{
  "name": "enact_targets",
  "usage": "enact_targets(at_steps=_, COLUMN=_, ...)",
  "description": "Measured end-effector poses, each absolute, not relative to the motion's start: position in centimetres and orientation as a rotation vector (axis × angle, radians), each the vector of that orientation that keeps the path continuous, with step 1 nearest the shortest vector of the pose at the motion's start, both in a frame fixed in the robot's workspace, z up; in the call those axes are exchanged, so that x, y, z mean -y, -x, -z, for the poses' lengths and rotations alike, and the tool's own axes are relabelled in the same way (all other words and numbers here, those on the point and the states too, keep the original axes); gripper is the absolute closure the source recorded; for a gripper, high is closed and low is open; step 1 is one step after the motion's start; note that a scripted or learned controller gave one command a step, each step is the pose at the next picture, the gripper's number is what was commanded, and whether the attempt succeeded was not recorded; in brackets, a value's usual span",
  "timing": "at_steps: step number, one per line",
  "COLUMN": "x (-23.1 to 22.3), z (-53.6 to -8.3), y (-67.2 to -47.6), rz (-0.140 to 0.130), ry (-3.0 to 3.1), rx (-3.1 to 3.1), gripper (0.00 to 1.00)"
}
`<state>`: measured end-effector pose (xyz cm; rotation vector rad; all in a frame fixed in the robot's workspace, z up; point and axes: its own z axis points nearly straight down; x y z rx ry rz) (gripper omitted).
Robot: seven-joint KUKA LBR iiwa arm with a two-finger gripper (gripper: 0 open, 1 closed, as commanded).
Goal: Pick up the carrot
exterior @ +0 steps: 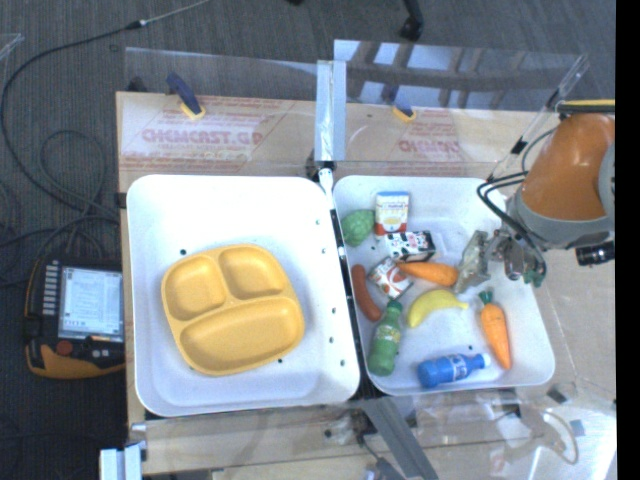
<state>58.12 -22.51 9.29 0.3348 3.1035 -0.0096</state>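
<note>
Bench (230, 133): brown top, red lettering (partly legible). Two white bins directly on it, left bin (150, 298) and right bin (530, 358), touching at frame centre.

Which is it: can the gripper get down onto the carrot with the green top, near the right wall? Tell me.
Probably yes. The gripper hangs just above the carrot, whose top lies bare; the banana lies apart on one side, though the bin's wall runs close on the other.

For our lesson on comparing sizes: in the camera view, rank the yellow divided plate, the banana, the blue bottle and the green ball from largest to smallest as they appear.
1. Yellow divided plate, by far the largest.
2. Banana and blue bottle: similar in apparent length, too close to rank.
3. Green ball, the smallest.
</note>
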Motion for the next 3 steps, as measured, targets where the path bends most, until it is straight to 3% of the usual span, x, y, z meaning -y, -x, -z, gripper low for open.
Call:
enact_targets(at_steps=1, x=21.4, z=-9.4, y=-51.4, rz=-0.001, ry=-0.914, rx=-2.982, gripper=1.0)
enact_targets(at_steps=2, x=14.8, z=-9.3, y=-55.2, rz=-0.007, ry=-1.523, rx=-2.726, gripper=1.0)
enact_targets(at_steps=3, x=10.6, z=-25.6, y=-57.3, rz=0.005, ry=-1.774, rx=-2.59, gripper=1.0)
